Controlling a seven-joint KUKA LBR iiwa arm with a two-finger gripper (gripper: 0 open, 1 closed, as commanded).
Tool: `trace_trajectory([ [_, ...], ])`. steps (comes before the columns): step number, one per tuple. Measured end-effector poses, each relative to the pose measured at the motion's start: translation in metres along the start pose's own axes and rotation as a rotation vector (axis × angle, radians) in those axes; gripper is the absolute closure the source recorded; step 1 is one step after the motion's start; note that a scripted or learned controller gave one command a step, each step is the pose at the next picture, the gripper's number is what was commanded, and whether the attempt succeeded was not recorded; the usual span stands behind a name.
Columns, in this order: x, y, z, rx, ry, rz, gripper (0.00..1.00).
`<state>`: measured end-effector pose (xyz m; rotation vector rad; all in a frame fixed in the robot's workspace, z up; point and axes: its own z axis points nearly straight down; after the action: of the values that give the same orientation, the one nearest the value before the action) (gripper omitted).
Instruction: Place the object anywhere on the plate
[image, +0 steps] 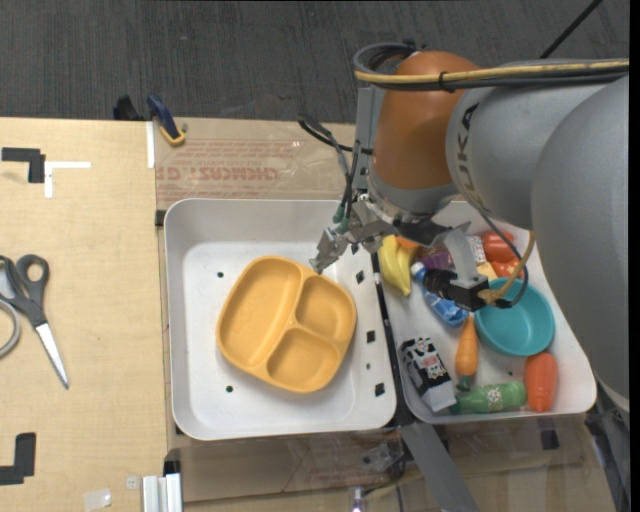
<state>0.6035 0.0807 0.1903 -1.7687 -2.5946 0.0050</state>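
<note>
Plate (287, 323), yellow and split into three compartments, is seen lying flat in the left bin (190, 330), a little right of that bin's middle, in the centre of the frame. Nothing is seen resting on it. The gripper (327, 252) is found just above the plate's upper right corner, near the rim that divides the two bins; its dark fingers are pointed down and to the left, and whether they are spread or closed cannot be told. No object is seen between them. The grey arm (540, 150), with its orange band (415, 120), is stretched in from the upper right of the frame and covers the upper part of the right bin (570, 390).

In the right bin a cluster of objects is gathered: a yellow banana (397, 266) near the dividing rim, a teal bowl (514, 320) toward the right, an orange carrot (467, 347) just left of the bowl, a second orange piece (541, 381) at the lower right, a green item (492, 397) along the lower edge, and a black-and-white carton (427, 366) at the lower left of that bin. A pair of scissors (35, 310) is laid on the wooden bench (80, 400) at the left edge of the frame, well apart from both bins
</note>
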Motion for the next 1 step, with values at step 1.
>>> trace_trajectory([
  [1,0.0000,0.0000,0.0000,0.000,0.000,0.000,0.00],
])
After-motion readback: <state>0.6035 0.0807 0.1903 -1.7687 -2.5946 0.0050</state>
